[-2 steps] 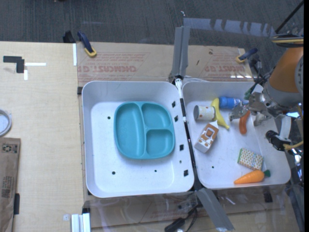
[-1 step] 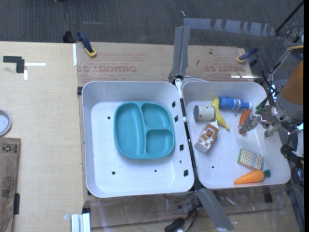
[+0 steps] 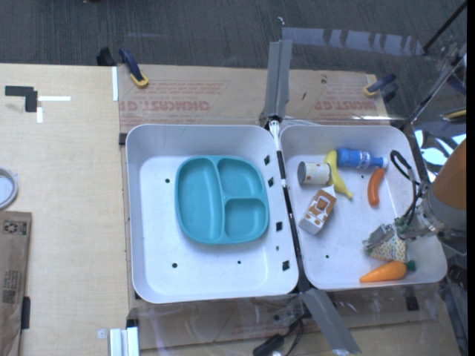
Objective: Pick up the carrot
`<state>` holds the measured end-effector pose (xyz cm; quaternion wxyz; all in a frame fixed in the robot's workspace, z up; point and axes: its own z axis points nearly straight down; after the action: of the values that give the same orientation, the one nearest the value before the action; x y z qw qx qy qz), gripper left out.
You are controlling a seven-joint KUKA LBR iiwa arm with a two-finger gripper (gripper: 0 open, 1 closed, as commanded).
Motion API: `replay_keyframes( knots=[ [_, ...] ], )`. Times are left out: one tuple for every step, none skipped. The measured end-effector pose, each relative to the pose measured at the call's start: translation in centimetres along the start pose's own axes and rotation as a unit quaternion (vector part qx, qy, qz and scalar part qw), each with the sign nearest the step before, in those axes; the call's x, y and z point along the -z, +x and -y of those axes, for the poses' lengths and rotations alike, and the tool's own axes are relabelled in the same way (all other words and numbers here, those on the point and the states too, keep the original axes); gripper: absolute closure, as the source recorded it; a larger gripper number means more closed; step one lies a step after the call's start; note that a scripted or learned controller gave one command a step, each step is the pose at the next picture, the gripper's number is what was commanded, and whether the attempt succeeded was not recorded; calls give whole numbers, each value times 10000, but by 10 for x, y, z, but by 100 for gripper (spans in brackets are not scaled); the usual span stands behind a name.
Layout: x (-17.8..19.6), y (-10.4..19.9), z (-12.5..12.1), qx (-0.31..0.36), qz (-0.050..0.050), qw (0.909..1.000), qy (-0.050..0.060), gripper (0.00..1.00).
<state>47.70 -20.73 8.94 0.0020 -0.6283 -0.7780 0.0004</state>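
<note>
In the camera view, two shallow white bins are seen side by side on a cardboard-covered bench. The left bin (image 3: 141,221) holds a teal divided plate (image 3: 222,199) with three compartments. In the right bin (image 3: 349,277), the carrot (image 3: 384,272) is found lying near the front right corner, its orange body pointing left and its green end to the right.

Just above the carrot, the gripper (image 3: 386,237) is seen low over the bin floor, beside a small yellowish speckled item (image 3: 390,251) that cannot be identified. Whether the claw is spread or pressed together cannot be told; nothing is clearly seen held in it. The arm (image 3: 453,191) enters from the right, its orange band visible.

Further back in the right bin are a blue bottle (image 3: 360,158), a banana (image 3: 338,176), a small can (image 3: 314,173), a slim red-orange item (image 3: 374,187) and a small white and brown carton (image 3: 318,211) whose print is too small to be read.

Red writing is printed upside down on the cardboard (image 3: 193,95) behind the bins; it appears to read "CHEMCAST", though this is not certain. A recycling mark is seen on a brown bag (image 3: 13,273) at the left edge.
</note>
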Motion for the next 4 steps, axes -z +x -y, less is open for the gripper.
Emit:
replay_keyframes(
  knots=[
    [8,4,-3,18,-35,10000,-7,100],
    [8,3,-3,14,-29,10000,-3,0],
    [0,65,-14,678,2,9977,3,0],
    [2,-35,-90,1858,17,9826,-16,0]
  ],
)
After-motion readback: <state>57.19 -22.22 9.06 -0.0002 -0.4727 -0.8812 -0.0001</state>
